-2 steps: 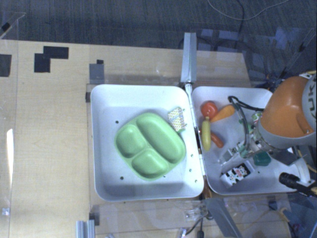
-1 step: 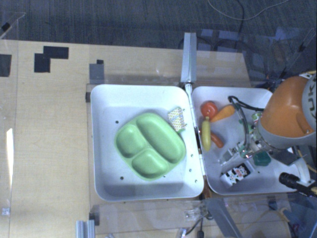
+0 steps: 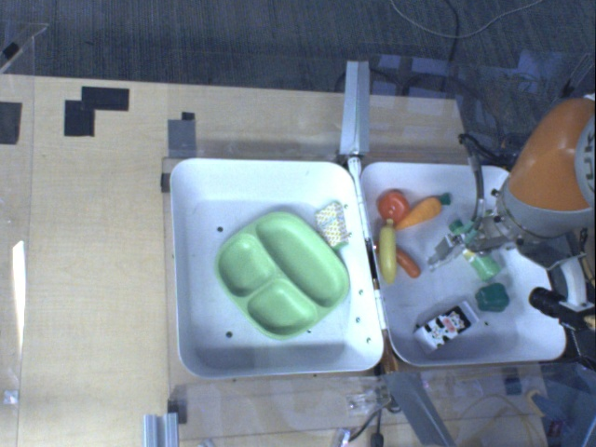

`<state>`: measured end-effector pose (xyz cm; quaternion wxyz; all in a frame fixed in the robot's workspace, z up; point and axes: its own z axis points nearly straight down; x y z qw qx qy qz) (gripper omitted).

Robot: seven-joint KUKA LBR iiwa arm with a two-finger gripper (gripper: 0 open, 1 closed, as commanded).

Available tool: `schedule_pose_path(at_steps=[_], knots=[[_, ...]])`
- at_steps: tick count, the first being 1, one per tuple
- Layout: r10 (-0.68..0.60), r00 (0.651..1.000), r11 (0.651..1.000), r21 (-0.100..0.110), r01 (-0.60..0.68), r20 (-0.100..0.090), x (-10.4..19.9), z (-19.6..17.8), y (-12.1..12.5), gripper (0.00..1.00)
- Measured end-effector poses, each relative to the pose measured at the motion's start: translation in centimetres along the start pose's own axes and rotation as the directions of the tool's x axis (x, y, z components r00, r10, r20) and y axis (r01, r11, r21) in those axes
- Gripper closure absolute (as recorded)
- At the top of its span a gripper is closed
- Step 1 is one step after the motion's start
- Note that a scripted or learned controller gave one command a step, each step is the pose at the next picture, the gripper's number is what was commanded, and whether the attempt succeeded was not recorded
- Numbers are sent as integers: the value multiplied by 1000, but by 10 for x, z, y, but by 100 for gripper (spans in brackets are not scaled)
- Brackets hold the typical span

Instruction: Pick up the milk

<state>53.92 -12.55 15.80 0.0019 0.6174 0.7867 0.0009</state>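
A grey arm with an orange band reaches in over the right bin (image 3: 540,343), 1 of 2 shallow white bins on a pale wooden bench; its gripper (image 3: 463,243) hangs low above the bin floor, and whether its fingers are spread or pressed together cannot be told from this angle, nor does anything show between them.

The milk (image 3: 445,325), a small black-and-white printed carton, lies on its side toward the front of the bin, nearer the viewer than the gripper and a little to its left in the view, well apart from it; its long axis runs at a slant, rising toward the right; the coming move, by this reading, turns on carrying the gripper down the view to that carton and squaring it across the short sides.

Just beside the gripper sits a pale translucent green bottle (image 3: 484,265), and between it and the milk a dark green cup (image 3: 492,296), likely the nearest obstacle; left of the gripper lie a yellow banana (image 3: 387,246), a red tomato (image 3: 392,203), an orange carrot (image 3: 421,212) and a short orange sausage (image 3: 408,265), all smooth, glossy toy foods.

The left bin (image 3: 186,250) holds a matt green 3-part plate (image 3: 283,273) and a small patterned packet (image 3: 331,222).
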Motion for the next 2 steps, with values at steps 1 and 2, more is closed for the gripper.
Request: schedule_pose_path(at_steps=[1, 2], knots=[[242, 970, 970, -8, -242, 0, 47, 69, -38, 0], [12, 1000, 1000, 1, -12, -1, 22, 20, 10, 0]])
